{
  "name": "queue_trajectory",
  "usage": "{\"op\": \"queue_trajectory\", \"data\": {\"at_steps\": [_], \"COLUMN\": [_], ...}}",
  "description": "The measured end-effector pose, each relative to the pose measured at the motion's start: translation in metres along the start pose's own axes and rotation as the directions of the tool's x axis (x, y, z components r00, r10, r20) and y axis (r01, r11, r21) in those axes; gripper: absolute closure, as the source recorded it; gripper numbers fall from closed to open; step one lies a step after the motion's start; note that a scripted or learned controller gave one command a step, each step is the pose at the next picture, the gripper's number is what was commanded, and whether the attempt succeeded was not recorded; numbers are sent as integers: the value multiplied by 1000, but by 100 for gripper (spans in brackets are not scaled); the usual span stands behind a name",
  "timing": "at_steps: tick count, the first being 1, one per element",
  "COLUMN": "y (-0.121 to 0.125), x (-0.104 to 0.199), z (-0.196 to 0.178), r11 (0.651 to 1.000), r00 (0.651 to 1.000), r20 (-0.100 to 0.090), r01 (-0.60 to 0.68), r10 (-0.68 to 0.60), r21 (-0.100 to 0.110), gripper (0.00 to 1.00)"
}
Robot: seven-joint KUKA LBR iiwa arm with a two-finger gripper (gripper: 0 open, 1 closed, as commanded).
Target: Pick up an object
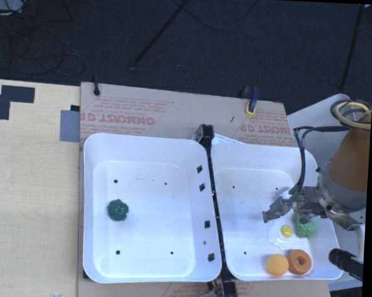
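Dark carpeted floor with loose cables runs along the 12 o'clock side of the scene, and below it a pale wooden bench carries a cardboard sheet with red printing. On the cardboard sit two shallow white bins side by side, joined by a black clamp strip running from 12 toward 6 o'clock.

At the 9 o'clock side, the left bin holds one dark green crumpled object, lying toward that bin's 8 o'clock area, well apart from everything else.

At the 3 o'clock side, the right bin holds a cluster in its 4 to 5 o'clock corner: a fried-egg toy with a yellow yolk on a pale white, a light green lumpy object just beside it toward 3 o'clock, an orange ball and a brown ring doughnut touching each other near the bin's 6 o'clock rim.

Reaching in from 3 o'clock, the arm's orange band and grey wrist hang over that bin. The gripper sits directly over the egg and the green object, at their 12 o'clock edge. Nothing can be seen between its fingers, and the view is too cluttered to tell whether they are spread or closed.

A blue and yellow clamp grips the cardboard's 12 o'clock edge.
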State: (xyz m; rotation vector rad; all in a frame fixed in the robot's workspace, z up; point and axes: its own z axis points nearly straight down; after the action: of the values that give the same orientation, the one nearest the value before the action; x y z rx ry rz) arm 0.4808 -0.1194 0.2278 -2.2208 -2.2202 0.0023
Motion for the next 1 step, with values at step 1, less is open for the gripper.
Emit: {"op": "queue_trajectory", "data": {"at_steps": [1], "y": [0], "x": [-1], "z": [-10], "r11": [1000], "r00": [1000], "r20": [-1], "r01": [-1], "r10": [1], "r21": [2], "gripper": [100]}}
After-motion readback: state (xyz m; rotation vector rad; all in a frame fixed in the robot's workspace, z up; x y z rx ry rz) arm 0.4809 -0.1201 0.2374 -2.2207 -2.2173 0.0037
